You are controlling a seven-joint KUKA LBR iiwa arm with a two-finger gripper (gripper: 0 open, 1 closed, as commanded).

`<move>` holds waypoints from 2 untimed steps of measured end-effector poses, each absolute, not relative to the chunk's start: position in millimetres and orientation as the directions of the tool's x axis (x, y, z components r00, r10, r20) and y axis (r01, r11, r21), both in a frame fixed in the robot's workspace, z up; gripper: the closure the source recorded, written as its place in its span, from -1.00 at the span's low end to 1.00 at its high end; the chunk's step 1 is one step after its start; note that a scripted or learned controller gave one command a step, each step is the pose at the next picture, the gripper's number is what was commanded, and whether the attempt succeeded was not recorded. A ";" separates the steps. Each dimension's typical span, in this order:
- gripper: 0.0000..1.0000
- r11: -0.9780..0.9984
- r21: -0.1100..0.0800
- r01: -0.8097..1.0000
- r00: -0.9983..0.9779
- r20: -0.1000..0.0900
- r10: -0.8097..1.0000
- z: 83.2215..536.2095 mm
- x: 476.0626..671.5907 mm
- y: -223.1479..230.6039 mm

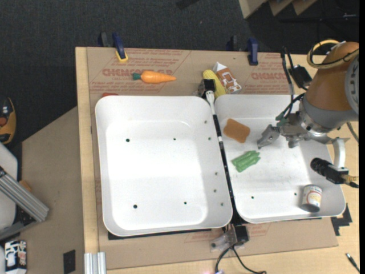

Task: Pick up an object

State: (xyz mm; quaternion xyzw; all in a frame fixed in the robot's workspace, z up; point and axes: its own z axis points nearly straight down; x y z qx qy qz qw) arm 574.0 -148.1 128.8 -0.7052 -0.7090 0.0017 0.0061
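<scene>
From above and at a slant, the grey arm with the orange band (333,79) reaches in from the right, over the right-hand shallow white bin (268,207). Its two-finger gripper (280,137) hangs above the bin's upper right area, metal fingers (266,137) spread apart and nothing between them.

Just left of that fingertip lies a brown, rounded block like a bread piece (236,130), close but not touching. Below it, near the bin's middle, sits a green ridged piece shaped like a bundle of beans (246,160), tilted. Down in the lower right corner of the same bin stands a small cylindrical can with a pale label (312,197), well apart from the gripper.

The left-hand white bin (114,153) sits just beside the right one, their rims meeting down the middle.

Up on the cardboard-coloured bench board (171,67), behind the bins, lies an orange toy carrot with a green top (155,77). Near the bins' shared top corner sit a yellow banana-like toy (212,80) and a small white and orange carton (228,80), side by side.
</scene>
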 end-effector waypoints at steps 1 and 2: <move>-1.00 0.006 0.001 1.000 -0.006 0.002 1.000 82.4 614.5 -99.4; -1.00 0.003 0.006 1.000 -0.003 -0.001 1.000 85.5 668.9 -92.8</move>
